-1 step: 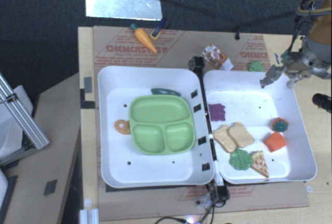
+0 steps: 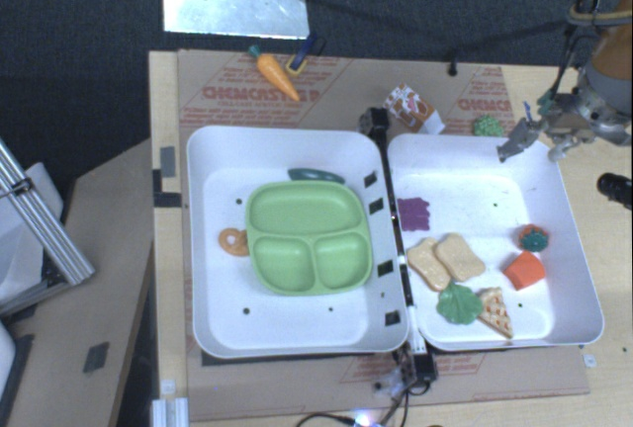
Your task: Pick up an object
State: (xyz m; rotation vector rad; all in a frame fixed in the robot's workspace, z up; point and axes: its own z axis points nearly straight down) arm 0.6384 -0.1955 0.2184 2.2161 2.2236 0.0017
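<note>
Progress: nothing picked yet. My gripper point(image 2: 537, 134) hangs spread and unloaded over the right bin's point(image 2: 584, 269) far right corner; descent, grasp and lift remain.

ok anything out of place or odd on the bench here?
Yes, three items lie outside the bins, on the cardboard behind them: a toy carrot behind the left bin, and a small printed packet and a green piece behind the right bin. Nothing looks spilled or damaged.
</note>
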